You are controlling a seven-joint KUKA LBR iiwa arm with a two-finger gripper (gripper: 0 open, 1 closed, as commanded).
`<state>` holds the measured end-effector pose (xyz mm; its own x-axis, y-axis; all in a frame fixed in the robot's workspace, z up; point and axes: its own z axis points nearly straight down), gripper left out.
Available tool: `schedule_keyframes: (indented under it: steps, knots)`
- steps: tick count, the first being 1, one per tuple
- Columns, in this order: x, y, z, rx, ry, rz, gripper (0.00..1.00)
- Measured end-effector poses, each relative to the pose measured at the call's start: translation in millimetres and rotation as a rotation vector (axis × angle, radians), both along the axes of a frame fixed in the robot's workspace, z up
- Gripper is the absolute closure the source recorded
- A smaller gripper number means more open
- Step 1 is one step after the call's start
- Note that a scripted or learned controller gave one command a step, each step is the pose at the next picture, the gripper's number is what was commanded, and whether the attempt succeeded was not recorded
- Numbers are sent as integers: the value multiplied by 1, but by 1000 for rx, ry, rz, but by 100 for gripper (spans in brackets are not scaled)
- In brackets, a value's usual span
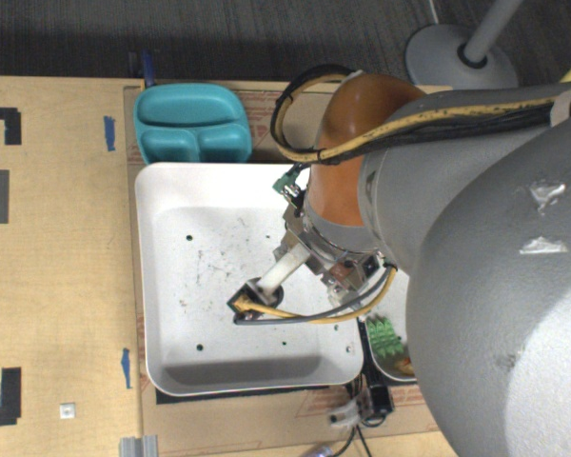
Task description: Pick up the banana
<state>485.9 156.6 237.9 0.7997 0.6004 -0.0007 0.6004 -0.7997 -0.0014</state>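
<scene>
The grey arm [485, 255] leans in from the right and covers most of that side, its orange band [362, 141] hanging above the far right corner of the white bin [171, 255]. The wrist sits low over the bin's right half, close to the right wall. The bin's scuffed floor lies open to the left wall and towards the near rim. Whether the jaws are open or closed I cannot tell, as the wrist hides them, and I cannot tell where the banana lies. A teal container [192, 122] sits against the bin's far edge. A green object [384, 337] shows just beyond the right wall, beside the arm. The tan surface [57, 255] stretches open on the left.
</scene>
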Motion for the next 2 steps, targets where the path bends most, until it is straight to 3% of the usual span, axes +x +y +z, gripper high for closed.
schedule_keyframes:
  steps: [1,2]
  knots:
    - [-7,6,-152,1,0,227,0]
    - [-5,7,-142,3,-5,226,100]
